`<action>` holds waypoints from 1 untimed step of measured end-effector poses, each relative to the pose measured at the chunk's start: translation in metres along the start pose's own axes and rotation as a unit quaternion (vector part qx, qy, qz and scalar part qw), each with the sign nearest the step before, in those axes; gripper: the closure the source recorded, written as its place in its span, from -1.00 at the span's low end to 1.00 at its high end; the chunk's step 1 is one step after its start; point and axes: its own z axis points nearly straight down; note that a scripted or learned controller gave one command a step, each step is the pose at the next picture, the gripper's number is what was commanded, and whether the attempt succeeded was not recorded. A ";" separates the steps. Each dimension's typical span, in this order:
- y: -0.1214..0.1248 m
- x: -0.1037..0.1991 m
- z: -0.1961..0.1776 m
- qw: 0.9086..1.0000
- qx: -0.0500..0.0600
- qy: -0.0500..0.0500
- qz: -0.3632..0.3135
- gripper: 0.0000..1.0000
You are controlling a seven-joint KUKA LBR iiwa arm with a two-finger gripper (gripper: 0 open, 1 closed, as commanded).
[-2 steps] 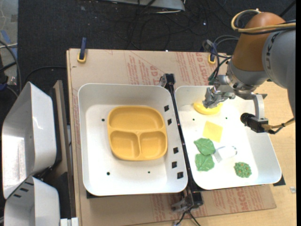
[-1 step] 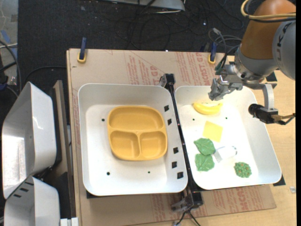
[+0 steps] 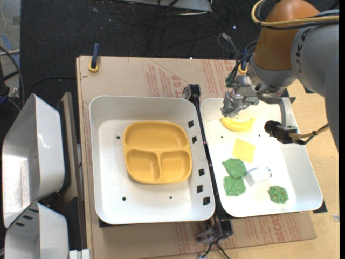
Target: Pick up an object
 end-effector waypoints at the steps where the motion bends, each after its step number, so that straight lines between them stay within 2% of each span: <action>1: 0.018 0.048 0.007 1.000 -0.001 0.000 0.000 1.00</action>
